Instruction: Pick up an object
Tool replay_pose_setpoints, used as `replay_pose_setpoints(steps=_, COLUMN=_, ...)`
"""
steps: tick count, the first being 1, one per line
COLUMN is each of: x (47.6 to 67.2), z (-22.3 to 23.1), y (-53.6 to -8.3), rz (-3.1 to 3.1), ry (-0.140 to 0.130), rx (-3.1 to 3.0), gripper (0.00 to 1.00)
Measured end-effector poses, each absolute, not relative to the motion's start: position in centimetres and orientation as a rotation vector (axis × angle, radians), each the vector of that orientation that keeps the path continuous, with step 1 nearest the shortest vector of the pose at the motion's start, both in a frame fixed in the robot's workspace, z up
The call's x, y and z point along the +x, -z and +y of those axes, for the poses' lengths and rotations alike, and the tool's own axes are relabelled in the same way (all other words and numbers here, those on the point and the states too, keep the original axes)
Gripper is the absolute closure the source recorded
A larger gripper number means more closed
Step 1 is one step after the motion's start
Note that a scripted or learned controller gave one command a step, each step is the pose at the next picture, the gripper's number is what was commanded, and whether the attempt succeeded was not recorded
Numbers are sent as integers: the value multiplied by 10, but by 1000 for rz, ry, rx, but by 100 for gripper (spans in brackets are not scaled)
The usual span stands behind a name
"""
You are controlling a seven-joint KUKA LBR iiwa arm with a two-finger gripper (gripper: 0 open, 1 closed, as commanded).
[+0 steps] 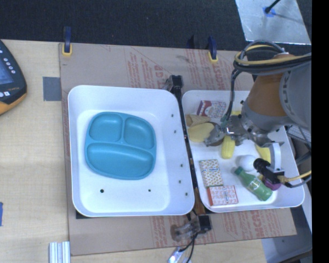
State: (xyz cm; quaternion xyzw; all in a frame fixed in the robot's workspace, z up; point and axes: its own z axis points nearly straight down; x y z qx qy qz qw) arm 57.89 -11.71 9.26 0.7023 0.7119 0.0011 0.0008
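Hovering low over the crowded right bin (pixel 296 201) near a yellow object (pixel 228 147) — gripper (pixel 222 136) state impossible to tell — risking a glancing miss among tightly packed neighbours.

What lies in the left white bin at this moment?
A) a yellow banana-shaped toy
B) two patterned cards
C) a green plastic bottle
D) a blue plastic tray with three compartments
D: the blue plastic tray with three compartments lies flat in the left white bin.
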Motion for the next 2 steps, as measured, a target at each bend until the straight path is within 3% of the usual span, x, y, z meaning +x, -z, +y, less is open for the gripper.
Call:
replay_pose_setpoints(steps=1, x=575, z=-122, y=-103, rz=2232, ry=6, rx=2215, gripper=100)
replay_pose_setpoints(steps=2, x=584, z=-49, y=-198, rz=2232, ry=-8, rx=2208, gripper=100)
